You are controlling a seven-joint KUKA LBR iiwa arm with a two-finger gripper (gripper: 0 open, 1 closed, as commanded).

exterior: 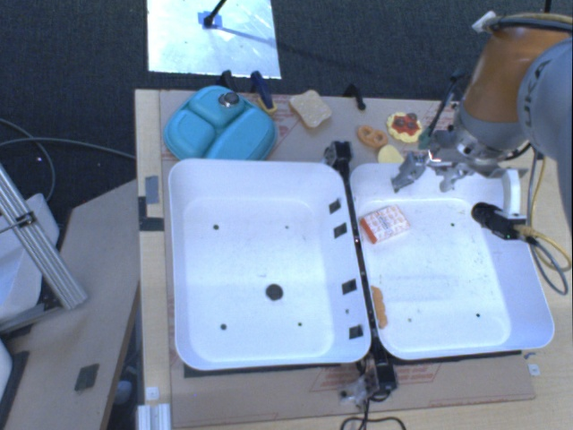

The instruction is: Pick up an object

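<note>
My gripper (427,176) hangs over the far edge of the right bin (501,325), its two fingers spread open with nothing between them. A red and white packet (385,224) lies flat in that bin, a little below and left of the gripper and apart from it. A small orange piece (379,305) rests against the bin's left wall, nearer the front. In the left bin (192,240) sits one small dark round object (274,291).
Behind the bins on the bench lie a blue lidded container (219,124), a toast slice (311,108), an orange pretzel-like toy (372,135), a small pizza toy (405,125) and a yellow piece (389,155). A black divider (351,240) runs between the bins.
</note>
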